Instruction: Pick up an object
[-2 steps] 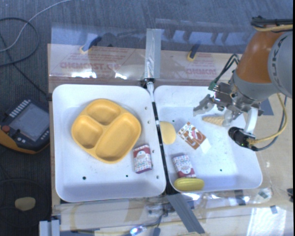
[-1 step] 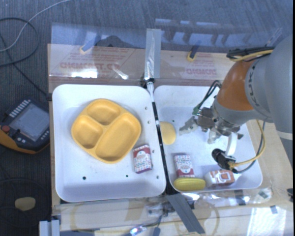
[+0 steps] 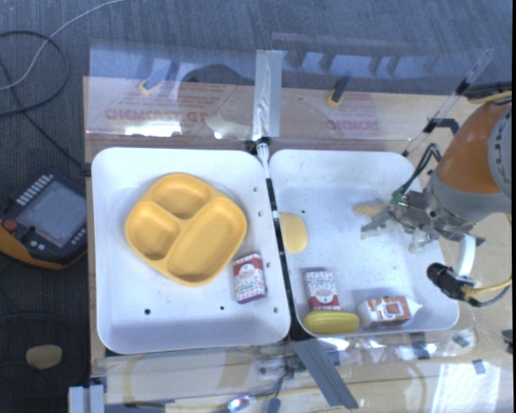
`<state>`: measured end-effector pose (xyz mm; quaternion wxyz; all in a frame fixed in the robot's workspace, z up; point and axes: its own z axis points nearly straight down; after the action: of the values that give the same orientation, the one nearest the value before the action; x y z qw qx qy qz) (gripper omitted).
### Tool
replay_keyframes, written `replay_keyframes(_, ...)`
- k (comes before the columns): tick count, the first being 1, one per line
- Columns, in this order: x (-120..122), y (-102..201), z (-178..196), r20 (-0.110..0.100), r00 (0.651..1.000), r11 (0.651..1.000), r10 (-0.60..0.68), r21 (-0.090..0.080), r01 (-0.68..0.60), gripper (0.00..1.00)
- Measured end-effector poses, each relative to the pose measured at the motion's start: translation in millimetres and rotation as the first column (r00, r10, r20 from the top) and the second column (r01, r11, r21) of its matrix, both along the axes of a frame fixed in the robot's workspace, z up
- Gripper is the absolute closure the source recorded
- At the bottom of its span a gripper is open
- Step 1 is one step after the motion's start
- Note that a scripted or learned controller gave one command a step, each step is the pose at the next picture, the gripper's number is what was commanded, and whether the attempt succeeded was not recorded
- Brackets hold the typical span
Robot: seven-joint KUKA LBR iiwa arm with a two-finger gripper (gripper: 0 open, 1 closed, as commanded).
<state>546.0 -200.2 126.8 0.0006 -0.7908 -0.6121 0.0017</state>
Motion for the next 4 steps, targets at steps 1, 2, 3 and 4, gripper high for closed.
replay_keyframes(1,-62.4,30.7,-33.0,0.0,0.999,0.999,0.038,0.003,-0.038,0.0)
replay_keyframes(2,-56.6,74.9,-35.8,0.018,0.938,0.938,0.346,-0.016,-0.345,0.0)
replay_keyframes(3,-60.6,87.3,4.5,0.005,0.821,0.821,0.572,-0.007,-0.572,0.0)
replay_keyframes(4,35.0,63.3,-36.0,0.009,0.863,0.863,0.505,-0.002,-0.505,0.0)
